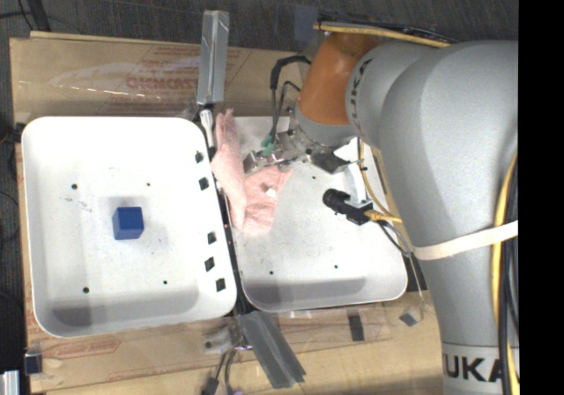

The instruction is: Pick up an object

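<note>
Overhead, a grey robot arm (441, 182) with an orange band reaches from the right into the right-hand white bin (317, 283). Its gripper (267, 157) sits low against a crumpled pink cloth (247, 186) by that bin's left wall. The left bin (53, 234) holds a small blue cube (129, 222).

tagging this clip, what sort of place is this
Most likely a robotics lab bench set up for grasping trials: a large grey KUKA arm with an orange band, two shallow white plastic bins side by side, and test items like a small blue cube and a crumpled pink cloth.
</note>
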You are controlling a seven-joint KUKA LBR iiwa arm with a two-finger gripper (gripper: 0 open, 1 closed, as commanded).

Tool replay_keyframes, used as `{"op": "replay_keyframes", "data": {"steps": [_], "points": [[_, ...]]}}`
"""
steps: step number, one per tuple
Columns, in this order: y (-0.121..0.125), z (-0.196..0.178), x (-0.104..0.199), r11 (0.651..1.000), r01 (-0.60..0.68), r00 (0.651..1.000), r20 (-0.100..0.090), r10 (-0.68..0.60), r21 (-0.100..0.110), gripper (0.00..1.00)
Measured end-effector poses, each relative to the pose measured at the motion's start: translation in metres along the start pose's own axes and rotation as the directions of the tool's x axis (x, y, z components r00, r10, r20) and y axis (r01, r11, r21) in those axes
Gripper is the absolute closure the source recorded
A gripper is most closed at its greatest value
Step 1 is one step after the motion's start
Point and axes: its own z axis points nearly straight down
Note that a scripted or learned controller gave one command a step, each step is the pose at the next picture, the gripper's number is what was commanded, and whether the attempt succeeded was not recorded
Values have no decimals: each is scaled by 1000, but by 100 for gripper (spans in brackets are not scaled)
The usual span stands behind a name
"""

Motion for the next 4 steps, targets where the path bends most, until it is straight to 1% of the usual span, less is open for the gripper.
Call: {"op": "replay_keyframes", "data": {"steps": [1, 2, 3, 4], "points": [[0, -10, 0, 1000, 3, 1000, 0, -3, 2, 100], [0, -10, 0, 1000, 3, 1000, 0, -3, 2, 0], [-27, 1, 7, 998, 67, 998, -2, -67, 2, 0], [-26, -9, 7, 998, 70, 998, -1, -70, 3, 100]]}}
